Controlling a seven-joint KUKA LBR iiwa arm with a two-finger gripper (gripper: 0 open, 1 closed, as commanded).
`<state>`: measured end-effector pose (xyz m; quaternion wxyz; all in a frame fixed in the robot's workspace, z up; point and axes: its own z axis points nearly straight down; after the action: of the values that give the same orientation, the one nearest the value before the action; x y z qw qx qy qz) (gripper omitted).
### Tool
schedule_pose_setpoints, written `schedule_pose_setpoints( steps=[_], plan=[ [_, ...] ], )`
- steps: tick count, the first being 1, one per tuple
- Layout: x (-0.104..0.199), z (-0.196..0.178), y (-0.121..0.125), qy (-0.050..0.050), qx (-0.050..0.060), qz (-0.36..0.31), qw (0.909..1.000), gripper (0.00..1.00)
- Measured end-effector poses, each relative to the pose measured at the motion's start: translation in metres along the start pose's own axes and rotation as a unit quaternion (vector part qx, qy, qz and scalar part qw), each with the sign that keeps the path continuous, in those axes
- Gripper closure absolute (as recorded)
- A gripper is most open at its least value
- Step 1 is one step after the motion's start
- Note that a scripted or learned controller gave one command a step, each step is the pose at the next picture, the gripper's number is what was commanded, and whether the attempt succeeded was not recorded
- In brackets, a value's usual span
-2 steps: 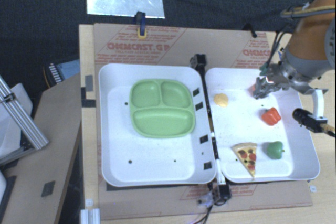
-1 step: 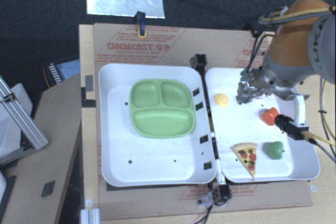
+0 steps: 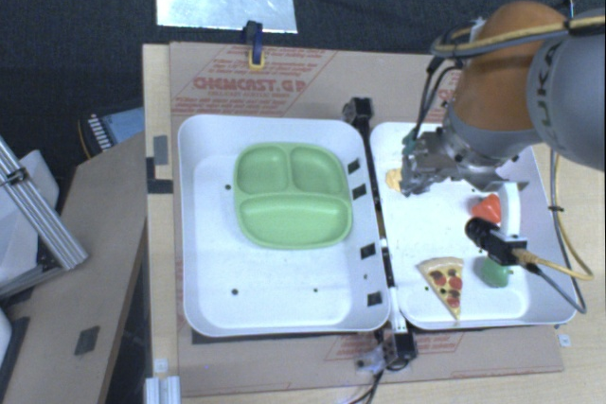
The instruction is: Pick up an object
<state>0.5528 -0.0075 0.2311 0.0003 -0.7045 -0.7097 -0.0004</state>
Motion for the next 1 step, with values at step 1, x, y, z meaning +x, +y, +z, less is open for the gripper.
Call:
schedule_pose_setpoints(
  steps=[1],
  plan=[
    [0.0504, 0.0113, -0.0088, 0.000, 0.000, -0.001, 1.0000, 1.00]
  ],
)
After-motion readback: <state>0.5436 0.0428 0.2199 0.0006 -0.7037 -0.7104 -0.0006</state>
